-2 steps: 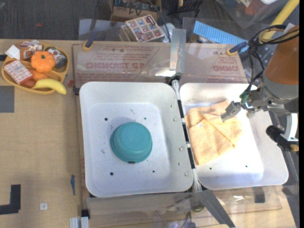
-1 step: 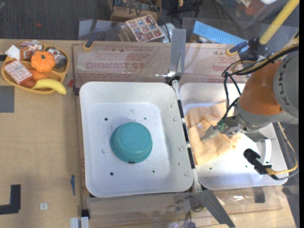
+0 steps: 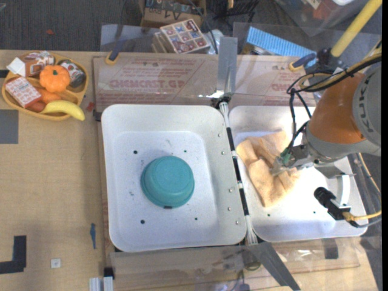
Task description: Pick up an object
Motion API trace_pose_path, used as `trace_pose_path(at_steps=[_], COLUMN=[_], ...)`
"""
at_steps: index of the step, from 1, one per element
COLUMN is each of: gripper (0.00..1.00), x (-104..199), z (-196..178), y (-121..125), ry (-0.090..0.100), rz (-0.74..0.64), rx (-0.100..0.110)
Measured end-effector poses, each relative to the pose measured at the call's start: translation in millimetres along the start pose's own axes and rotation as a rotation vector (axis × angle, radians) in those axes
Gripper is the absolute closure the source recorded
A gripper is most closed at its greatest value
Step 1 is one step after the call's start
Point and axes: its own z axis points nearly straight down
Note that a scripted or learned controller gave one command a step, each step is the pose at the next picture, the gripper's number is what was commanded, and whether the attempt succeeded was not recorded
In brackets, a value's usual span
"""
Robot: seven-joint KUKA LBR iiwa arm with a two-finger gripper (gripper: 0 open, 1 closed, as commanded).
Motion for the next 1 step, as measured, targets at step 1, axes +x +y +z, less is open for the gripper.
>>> trace_pose_path(at_steps=[1], gripper=[1.0], x=[60.3], z=[-160.0], y=[63.5], ry=[0.01], rz=[-0.259], rx=[0.015])
